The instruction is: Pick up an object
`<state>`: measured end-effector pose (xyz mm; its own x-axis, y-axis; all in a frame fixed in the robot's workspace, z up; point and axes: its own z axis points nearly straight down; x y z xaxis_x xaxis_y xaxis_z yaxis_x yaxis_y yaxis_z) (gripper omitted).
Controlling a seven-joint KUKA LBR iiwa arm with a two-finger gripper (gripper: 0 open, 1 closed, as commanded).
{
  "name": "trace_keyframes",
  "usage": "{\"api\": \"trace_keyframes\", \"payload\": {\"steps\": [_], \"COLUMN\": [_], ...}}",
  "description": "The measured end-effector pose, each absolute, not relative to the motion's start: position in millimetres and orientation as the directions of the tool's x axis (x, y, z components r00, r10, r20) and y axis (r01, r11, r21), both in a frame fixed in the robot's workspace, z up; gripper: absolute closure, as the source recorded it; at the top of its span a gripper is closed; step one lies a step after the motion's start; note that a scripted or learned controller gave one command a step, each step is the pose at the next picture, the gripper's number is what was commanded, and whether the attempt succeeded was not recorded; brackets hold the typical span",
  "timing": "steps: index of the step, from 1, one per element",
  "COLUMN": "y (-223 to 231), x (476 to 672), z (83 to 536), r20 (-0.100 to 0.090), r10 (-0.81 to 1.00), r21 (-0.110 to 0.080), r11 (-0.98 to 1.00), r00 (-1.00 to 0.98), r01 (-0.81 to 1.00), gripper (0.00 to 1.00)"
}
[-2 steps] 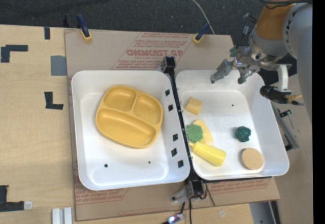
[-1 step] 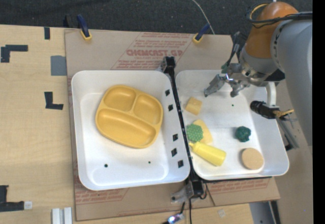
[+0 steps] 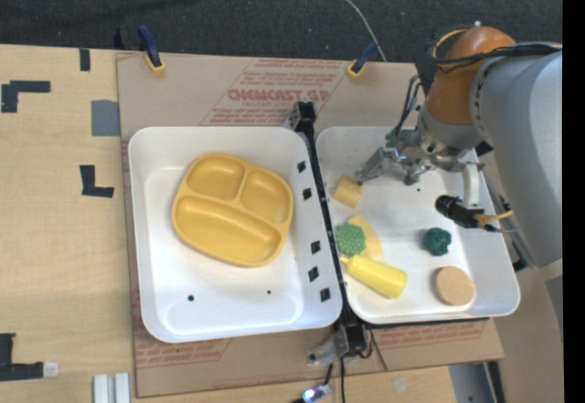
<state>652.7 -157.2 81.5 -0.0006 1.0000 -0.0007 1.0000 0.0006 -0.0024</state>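
Gripper (image 3: 398, 164) over back of right bin (image 3: 484, 305), fingers spread open, nothing between them. Low over bin floor, tips slanted down and toward divider.

Objects in right bin: tan block (image 3: 346, 192) just beside gripper tips, near divider; green knob (image 3: 350, 238) on pale yellow piece, touching yellow cylinder (image 3: 375, 275) at front; dark green lump (image 3: 437, 241) mid-bin; tan disc (image 3: 453, 286) at front right corner. Yellow tray (image 3: 233, 207) alone in left bin (image 3: 151, 301), well apart from gripper.

Step judged: approach, pre-grasp. No object lifted yet. Tan block the likeliest target, being nearest the tips, but apart from them.

Next move, as judged: shift toward divider to bracket block, drop, close. Block close to bin wall, so little room for outer finger; risk of nudging it against divider instead of straddling it. Dark green lump an easier alternative, more free floor around it.

Arm pose: enters from right, grey link bulking over right rim of bin, orange band above wrist, wrist bent downward and leftward. Cable loops at wrist hang near dark green lump, not touching so far as can be told.
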Motion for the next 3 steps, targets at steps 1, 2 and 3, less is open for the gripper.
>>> {"api": "trace_keyframes", "payload": {"steps": [1,2,3], "y": [-157,-165,-160], "x": [653.0,658.1,650.4], "z": [91,143,194], "r20": [-0.003,0.0,0.0], "r10": [1.0,1.0,1.0], "r21": [-0.004,-0.002,-0.001], "r11": [0.004,0.001,0.002], "r00": [-0.004,-0.001,-0.002], "r01": [1.0,1.0,1.0], "gripper": [1.0,1.0,1.0]}}
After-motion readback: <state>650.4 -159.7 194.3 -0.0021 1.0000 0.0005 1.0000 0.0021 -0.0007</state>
